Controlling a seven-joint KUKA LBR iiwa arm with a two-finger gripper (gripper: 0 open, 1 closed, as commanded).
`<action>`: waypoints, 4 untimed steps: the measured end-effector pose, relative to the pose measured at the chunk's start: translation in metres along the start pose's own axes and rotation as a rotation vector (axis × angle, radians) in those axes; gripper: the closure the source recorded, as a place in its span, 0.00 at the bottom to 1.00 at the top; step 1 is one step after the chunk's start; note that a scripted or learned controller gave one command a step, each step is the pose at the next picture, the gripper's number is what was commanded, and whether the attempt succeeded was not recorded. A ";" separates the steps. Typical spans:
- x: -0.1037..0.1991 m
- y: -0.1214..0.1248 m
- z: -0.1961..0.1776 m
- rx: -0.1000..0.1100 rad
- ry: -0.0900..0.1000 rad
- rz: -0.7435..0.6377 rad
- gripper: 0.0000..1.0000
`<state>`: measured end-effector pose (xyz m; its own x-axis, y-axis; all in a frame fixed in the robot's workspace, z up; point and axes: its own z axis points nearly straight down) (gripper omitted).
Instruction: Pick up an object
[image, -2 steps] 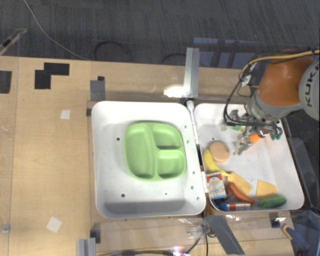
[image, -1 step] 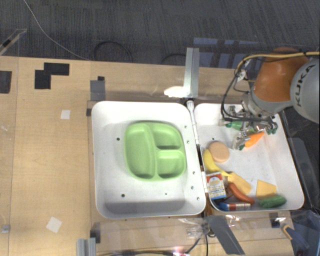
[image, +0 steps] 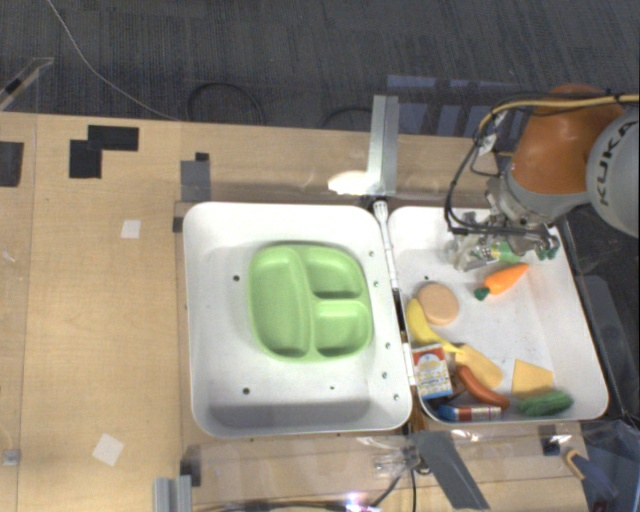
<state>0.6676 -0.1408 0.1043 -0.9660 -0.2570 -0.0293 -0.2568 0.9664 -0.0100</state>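
carrot (image: 503, 279) just below claw (image: 487, 252), perhaps touching; grip unclear.

You see the arm (image: 585, 150) as a rounded grey body with a glossy orange band and dark "KUKA" lettering on its pale shell. Black cables (image: 462, 185) loop beside the wrist, with pale wires above, and the gripper (image: 500, 245) is bare metal.
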 end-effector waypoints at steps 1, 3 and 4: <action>0.008 -0.067 -0.181 0.000 0.009 -0.264 1.00; -0.013 0.016 -0.167 -0.012 0.017 -0.332 1.00; -0.028 0.072 -0.170 -0.013 0.016 -0.363 1.00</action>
<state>0.6709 -0.0637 0.2740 -0.8122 -0.5832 -0.0109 -0.5832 0.8123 -0.0037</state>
